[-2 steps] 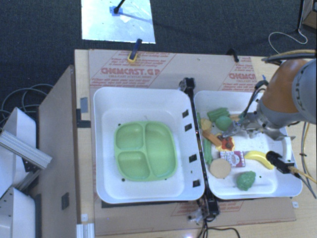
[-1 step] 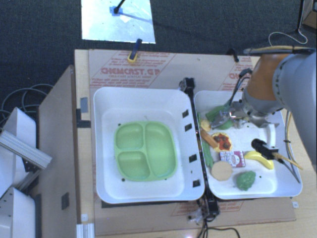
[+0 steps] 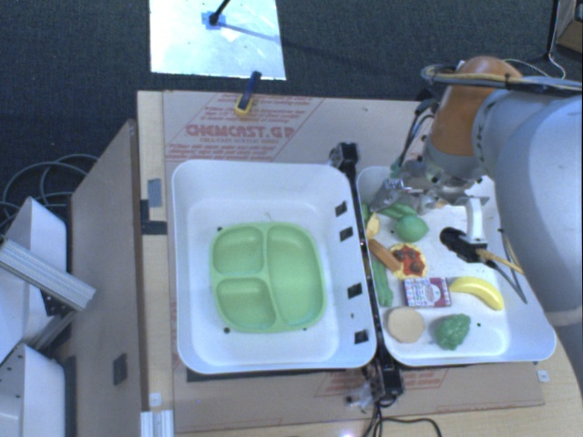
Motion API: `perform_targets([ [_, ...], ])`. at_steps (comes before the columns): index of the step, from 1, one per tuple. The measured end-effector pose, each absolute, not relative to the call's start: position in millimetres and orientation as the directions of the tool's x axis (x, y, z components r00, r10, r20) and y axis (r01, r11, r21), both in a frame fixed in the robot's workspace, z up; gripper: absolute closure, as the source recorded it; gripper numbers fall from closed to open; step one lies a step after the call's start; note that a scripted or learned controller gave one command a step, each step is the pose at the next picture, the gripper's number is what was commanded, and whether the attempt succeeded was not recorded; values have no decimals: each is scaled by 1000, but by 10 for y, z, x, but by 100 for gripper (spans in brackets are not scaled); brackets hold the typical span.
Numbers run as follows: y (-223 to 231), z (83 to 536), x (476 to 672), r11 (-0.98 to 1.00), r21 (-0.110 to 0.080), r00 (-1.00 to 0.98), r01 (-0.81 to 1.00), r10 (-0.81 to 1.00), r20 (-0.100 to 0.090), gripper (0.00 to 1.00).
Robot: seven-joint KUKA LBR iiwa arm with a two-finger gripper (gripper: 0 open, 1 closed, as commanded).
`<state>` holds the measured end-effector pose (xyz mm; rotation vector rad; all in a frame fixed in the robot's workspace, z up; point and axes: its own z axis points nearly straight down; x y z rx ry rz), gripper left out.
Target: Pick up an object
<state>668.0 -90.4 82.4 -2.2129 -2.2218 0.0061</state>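
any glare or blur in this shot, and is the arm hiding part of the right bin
In the camera view, the shiny sheet on the dark floor glares nearly white; the bins are evenly lit with soft shadows. The arm looms large and soft-edged, covering the right bin's far corner. The small toys, like the banana, look slightly fuzzy; the green divided tray reads clearly.

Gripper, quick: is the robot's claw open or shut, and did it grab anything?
Gripper: low in the right bin, just above a green toy. Open or shut cannot be told, and no object is visibly held.
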Motion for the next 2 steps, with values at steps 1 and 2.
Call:
perform_targets([
  [1, -916, 968, 6702, 7, 6, -7, 1000, 1000, -2, 100],
  [2, -800, 1911, 6290, 2, 10, -2, 1000, 1000, 0, 100],
])
